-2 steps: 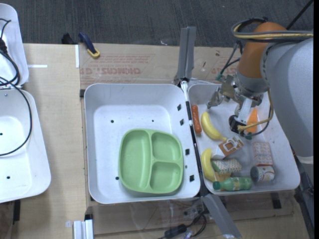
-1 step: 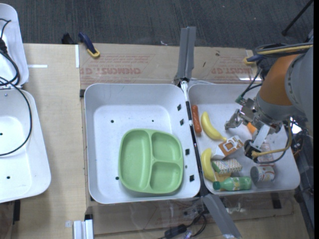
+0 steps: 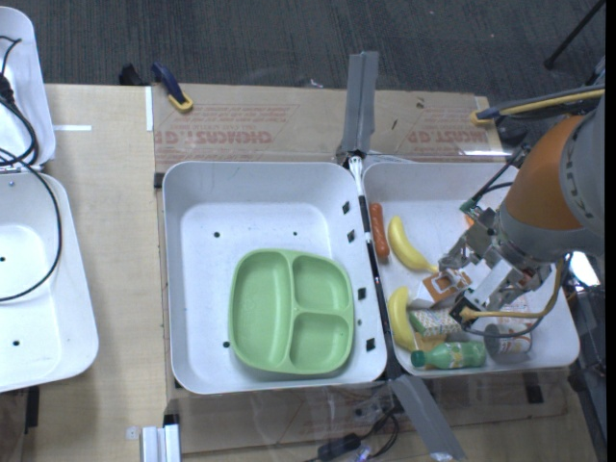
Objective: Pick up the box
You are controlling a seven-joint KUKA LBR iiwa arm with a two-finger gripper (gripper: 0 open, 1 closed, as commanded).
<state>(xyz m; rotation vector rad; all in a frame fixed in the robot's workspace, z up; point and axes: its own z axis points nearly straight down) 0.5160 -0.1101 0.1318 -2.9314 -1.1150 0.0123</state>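
The hand (image 3: pixel 469 296) hangs low in the right bin (image 3: pixel 423 183), by the bench's right edge; whether it grips anything I cannot tell. The box (image 3: pixel 448 283) lies just left, touching or nearly so, beside the bananas (image 3: pixel 408 246).

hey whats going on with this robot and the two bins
The arm reaches into the right bin, its gripper down among a clutter of items: two bananas, a carrot, a green bottle and a small box. The gripper sits right by the box, but a grasp can't be confirmed. The left bin holds a green plate.
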